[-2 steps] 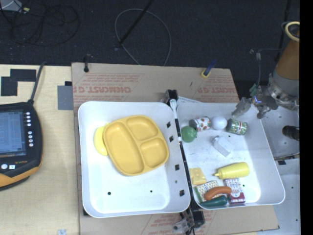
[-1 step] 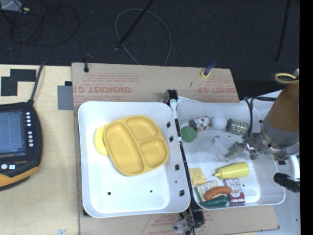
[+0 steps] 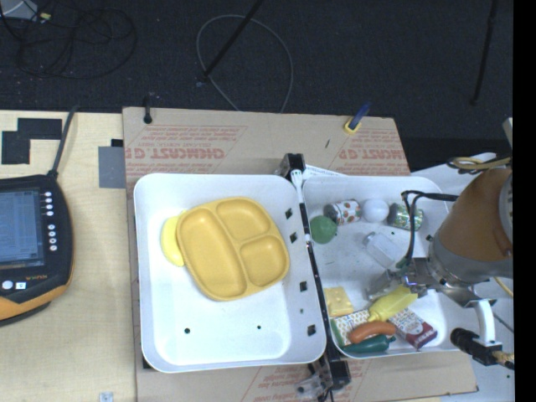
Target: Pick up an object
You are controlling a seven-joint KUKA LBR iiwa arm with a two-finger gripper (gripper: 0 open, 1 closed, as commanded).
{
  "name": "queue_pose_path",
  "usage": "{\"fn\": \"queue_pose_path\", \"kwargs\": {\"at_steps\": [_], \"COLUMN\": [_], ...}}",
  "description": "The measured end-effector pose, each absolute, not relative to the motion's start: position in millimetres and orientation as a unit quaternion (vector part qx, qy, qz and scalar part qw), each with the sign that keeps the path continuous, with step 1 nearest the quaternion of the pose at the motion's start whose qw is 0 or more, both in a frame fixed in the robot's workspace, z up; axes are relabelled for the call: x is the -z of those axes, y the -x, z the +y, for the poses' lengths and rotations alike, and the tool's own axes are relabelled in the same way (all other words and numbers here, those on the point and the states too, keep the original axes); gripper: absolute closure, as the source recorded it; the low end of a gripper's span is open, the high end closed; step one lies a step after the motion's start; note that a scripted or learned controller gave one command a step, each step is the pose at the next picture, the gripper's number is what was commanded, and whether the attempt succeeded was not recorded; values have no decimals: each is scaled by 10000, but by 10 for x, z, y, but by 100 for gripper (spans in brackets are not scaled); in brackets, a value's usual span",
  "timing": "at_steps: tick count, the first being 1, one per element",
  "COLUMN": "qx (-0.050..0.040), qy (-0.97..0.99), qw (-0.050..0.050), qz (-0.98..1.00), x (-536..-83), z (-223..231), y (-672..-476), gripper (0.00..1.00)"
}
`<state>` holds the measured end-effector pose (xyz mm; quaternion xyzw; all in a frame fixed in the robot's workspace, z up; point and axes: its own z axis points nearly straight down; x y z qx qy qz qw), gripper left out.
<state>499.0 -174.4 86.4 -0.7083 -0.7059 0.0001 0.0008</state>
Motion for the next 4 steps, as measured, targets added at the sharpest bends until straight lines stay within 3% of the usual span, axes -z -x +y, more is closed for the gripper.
{"fn": "queue_pose_path", "kwargs": {"at_steps": [1,2,3,4], "qx": [10,7,10,12], "qy": [7095,7100,7072,7089], "qw": [5,8,-27,14], "qz": [-7048,-7042,-7070,-7053], "x": [-972,-965,-879,-971], "z": [-1765,-1765,-1401,-1407], "y": [-5018,-5015,-4770,-4775], "gripper": [100,0,0,100]}}
